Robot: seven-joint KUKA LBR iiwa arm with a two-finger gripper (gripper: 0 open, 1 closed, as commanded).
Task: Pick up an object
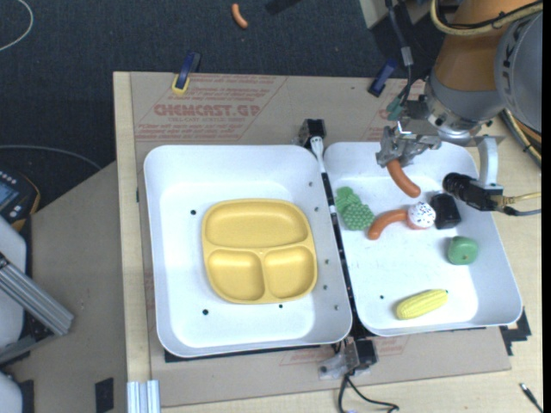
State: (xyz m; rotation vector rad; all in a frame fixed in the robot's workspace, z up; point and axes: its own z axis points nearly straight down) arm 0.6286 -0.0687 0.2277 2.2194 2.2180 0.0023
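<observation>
Pincer (398, 155) is hanging over the right bin (491, 291) as I'm watching, its fingers closing on the upper end of a toy sausage (403, 180) that is tilting down toward the bin floor.

A yellow divided plate (258, 249) lies in the left white bin (168, 231), both bins rest on a cardboard-covered bench (215, 106) printed with red lettering, a blue-and-yellow clamp (184, 73) grips its far edge, and a small orange piece (239, 15) lies on the dark floor (86, 24) beyond.
</observation>
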